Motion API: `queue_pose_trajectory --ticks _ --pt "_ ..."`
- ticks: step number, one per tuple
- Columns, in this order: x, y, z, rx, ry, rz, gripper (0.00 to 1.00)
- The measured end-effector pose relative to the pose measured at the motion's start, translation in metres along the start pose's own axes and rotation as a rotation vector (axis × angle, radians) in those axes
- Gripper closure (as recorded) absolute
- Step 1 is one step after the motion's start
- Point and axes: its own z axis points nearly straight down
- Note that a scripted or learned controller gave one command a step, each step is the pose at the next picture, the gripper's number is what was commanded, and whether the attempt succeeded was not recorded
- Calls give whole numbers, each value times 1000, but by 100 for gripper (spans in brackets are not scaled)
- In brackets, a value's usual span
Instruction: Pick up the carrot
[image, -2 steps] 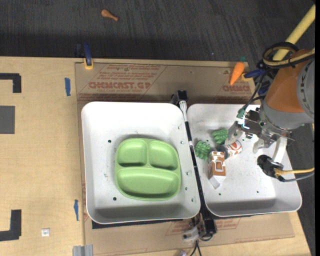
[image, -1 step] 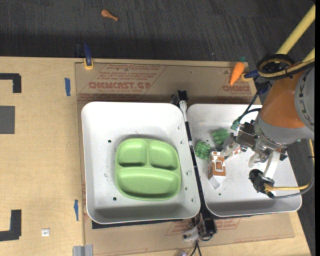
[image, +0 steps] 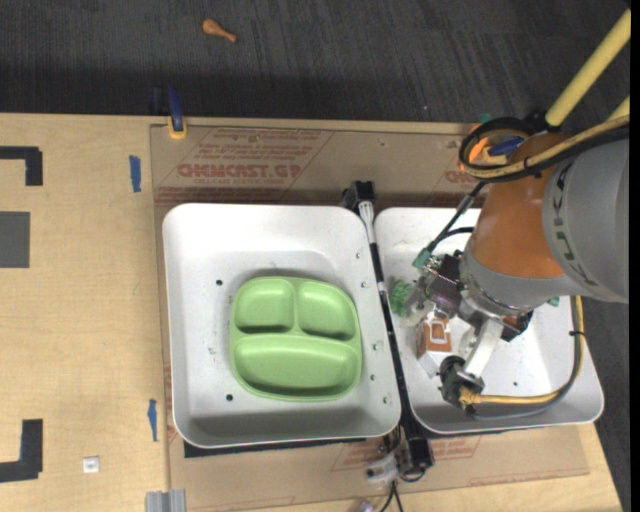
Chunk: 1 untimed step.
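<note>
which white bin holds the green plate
The shallow white bin on the view's left: the green divided plate lies in its middle, while the right-hand bin has none.

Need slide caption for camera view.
Orange-banded grey arm over right white bin; green three-compartment plastic plate in left bin.

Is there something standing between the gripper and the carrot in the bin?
Nothing visible does. The gripper hangs right above the orange piece that seems to be the carrot in the right bin. A small green thing lies beside, toward the bin's left wall, not between them.
</note>
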Motion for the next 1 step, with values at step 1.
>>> queue_pose_trajectory --ticks 1 --pt "47 -33 30 1 -1 165 0"
